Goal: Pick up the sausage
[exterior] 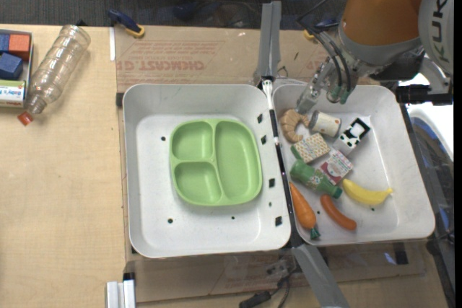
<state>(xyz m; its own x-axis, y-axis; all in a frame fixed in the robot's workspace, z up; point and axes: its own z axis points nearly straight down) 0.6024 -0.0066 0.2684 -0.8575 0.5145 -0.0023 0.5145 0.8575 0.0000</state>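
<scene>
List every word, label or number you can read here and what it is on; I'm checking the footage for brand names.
"KU": large dark letters on the arm's white housing, cut off at the picture's edge.
Red printing on the cardboard sheet behind the bins: upside down and too blurred to read reliably.
Label on the box of blocks: too small to read.
Small packets in the right bin: print too small to read.

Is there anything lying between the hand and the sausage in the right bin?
Yes. The hand hangs over the bin's far end, while the sausage lies at the near end. Between them lie a cracker, a pink packet and a green bottle.
</scene>
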